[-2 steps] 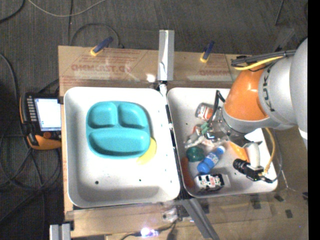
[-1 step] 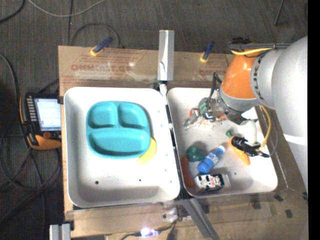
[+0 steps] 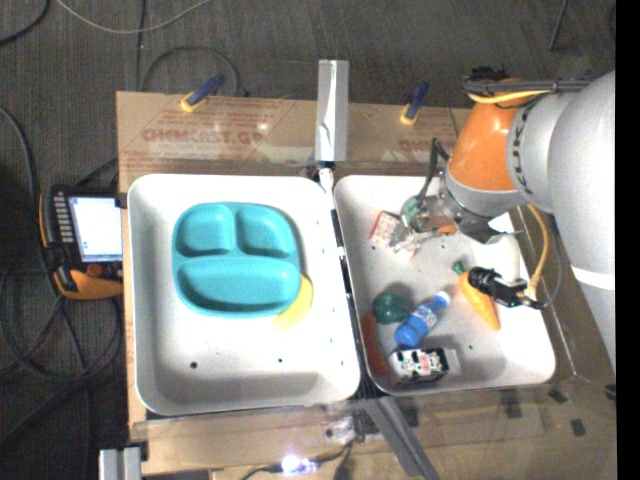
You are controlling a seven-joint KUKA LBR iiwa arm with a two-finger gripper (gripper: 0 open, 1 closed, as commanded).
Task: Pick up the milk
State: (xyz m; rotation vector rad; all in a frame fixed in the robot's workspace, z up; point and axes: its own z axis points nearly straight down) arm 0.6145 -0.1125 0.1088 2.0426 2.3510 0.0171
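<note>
Camera view: hand (image 3: 412, 230) down at the milk (image 3: 385, 230), right bin (image 3: 540, 363)

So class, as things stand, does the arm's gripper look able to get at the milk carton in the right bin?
Probably yes. The gripper hangs right beside the milk carton at the back of the right bin, and nothing lies over the carton.

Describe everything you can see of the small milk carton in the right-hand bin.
The milk carton is a small box, white with red printing, and looks like coated card. It lies in the upper left part of the right bin, near the wall between the two bins, and seems tipped rather than standing square. The gripper is right beside it on its right, close enough that contact cannot be judged. Its print is too small to read. The other items in the bin lie apart from it.
</note>
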